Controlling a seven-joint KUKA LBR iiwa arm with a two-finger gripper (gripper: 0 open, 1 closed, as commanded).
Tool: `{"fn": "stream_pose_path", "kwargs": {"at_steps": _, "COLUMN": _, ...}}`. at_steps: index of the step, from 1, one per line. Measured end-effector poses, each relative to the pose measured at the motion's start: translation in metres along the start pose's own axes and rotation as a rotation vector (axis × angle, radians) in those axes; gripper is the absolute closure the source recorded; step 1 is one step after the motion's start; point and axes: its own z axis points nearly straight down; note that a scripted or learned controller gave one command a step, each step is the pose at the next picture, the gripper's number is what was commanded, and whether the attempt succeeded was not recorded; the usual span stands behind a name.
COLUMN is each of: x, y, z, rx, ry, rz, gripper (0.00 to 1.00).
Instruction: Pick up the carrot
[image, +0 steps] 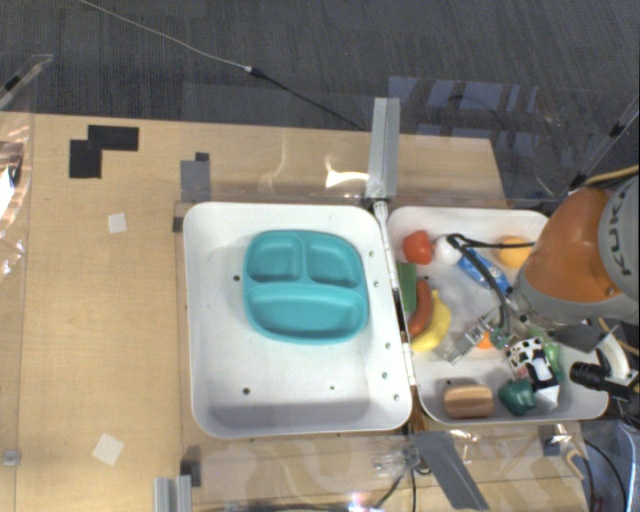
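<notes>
I am lowering the gripper (487, 331) over the right bin (480, 410), targeting the carrot (485, 342). Its orange tip is peeking beside the 2 fingers; I cannot tell their spacing.

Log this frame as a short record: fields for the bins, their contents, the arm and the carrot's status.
left bin: holds a teal divided plate
right bin: toy food, including tomato, banana, brown bread-like block, dark green piece
arm: reaches over the right bin's right side
end effector: low among the items; finger state unclear
carrot: small orange bit beside the end effector, mostly hidden; not seen lifted
</notes>
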Motion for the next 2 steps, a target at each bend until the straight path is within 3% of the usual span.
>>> {"fn": "stream_pose_path", "kwargs": {"at_steps": 1, "x": -0.0017, "y": 0.0042, "z": -0.0136, "rx": -0.009, "ry": -0.008, "rz": -0.008, "gripper": 1.0}}
{"fn": "stream_pose_path", "kwargs": {"at_steps": 2, "x": -0.0013, "y": 0.004, "z": -0.0129, "rx": -0.008, "ry": -0.007, "rz": -0.009, "gripper": 0.0}}
